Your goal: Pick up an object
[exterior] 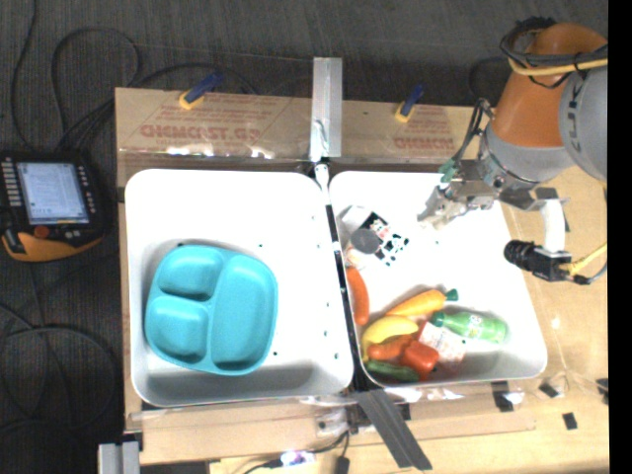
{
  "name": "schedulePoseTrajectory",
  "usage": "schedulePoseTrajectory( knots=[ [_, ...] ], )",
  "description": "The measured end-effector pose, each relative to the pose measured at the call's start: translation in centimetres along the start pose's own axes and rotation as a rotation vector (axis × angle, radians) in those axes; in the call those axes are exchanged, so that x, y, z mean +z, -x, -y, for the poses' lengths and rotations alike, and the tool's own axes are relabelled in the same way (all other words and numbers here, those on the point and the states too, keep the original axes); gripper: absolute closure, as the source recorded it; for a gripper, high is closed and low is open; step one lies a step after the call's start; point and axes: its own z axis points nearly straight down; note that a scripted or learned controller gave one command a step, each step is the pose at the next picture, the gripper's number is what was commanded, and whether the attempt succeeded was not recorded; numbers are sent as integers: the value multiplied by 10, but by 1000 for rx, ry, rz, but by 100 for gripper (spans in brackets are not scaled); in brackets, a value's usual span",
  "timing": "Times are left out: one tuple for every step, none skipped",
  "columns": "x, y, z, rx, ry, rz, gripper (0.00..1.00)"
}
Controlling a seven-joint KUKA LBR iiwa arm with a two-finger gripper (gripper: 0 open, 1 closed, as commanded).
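Gripper (441, 208) over right bin (494, 265) far corner, grasp state unclear. Toy food (420, 329) heaped at near wall, likely slid downslope, untouched.

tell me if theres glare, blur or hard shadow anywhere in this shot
Camera view: even, soft lighting; the white bins look bright, nearly washed out; the blue divided plate casts a soft shadow; the gripper is slightly soft, the toy food pile reasonably sharp; slight glare on the handheld screen.

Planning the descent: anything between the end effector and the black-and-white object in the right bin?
Nothing visible. The end effector hangs over bare floor of the right bin, apart from the black-and-white object to its left.
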Motion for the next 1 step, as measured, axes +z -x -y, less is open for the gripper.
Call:
schedulePoseTrajectory(
  knots=[
    [13, 7, -74, -262, 1, 6, 100]
  ],
)
